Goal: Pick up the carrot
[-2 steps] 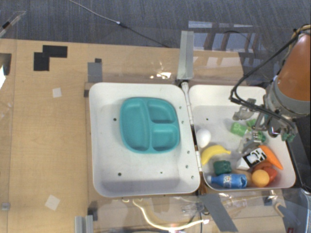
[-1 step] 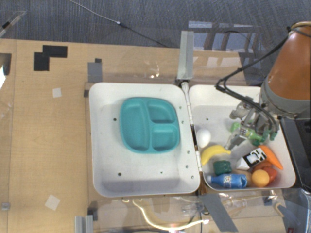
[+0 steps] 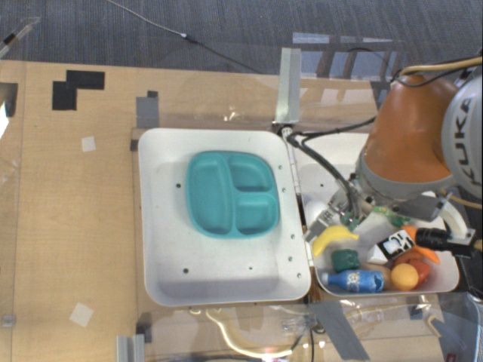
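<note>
Two white bins sit side by side on the wooden bench (image 3: pixel 68 225). Inside the left bin (image 3: pixel 162 277) lies a teal divided plate (image 3: pixel 230 194), flat and alone. In the right bin (image 3: pixel 445 277), the gripper (image 3: pixel 339 217) reaches down just above a yellow banana (image 3: pixel 333 238); whether its jaws are wide or narrow I cannot tell. Beside the banana sit a dark green toy (image 3: pixel 346 259) and a blue bottle (image 3: pixel 355 280). Further right come an orange ball (image 3: pixel 405 276) and the carrot (image 3: pixel 424 253), near the bin's right rim, under the arm (image 3: pixel 411 134).
</note>
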Robot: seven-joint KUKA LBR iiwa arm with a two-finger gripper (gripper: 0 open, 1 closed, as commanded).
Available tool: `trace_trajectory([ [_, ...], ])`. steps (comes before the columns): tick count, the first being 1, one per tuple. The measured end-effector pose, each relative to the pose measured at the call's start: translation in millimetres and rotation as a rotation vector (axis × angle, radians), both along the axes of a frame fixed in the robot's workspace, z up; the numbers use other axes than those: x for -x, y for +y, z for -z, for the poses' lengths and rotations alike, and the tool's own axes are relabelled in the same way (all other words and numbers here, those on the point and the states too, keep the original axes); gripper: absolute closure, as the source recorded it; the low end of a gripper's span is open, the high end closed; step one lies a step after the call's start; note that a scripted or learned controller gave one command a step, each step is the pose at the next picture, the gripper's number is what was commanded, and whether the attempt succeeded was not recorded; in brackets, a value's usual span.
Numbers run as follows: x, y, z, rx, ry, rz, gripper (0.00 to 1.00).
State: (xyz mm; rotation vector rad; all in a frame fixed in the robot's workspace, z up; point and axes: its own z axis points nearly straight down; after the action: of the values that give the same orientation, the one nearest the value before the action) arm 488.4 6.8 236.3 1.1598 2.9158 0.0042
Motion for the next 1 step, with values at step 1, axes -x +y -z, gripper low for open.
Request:
trace_trajectory([
  [1,-0.2,-1.0,-0.5,0.001,-0.001,0.0,0.0],
])
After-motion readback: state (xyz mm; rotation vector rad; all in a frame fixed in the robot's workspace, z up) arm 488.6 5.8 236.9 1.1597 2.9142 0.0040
